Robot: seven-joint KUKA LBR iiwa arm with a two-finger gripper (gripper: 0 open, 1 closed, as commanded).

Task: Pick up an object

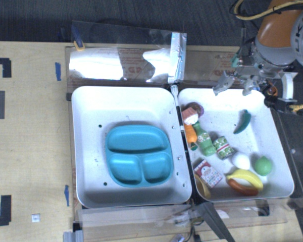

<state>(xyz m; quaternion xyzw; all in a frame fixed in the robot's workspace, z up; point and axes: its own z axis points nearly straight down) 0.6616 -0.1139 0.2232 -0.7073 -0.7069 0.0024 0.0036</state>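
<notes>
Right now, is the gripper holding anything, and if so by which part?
Nothing is held. The gripper hangs open over the back edge of the right bin, with nothing between its fingers; the green chili pepper lies apart.

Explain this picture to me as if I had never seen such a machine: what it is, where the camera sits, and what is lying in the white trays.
One camera looks down at a slant on a bench bearing two shallow white bins. The grey and orange robot arm reaches in from the right; its gripper hangs over the far edge of the right bin, and nothing shows between its fingers. The left bin holds a blue divided tray. The right bin holds small toy foods: a dark green pepper, a banana, a white egg, a green ball, a carrot, a green bottle and a small can.
</notes>
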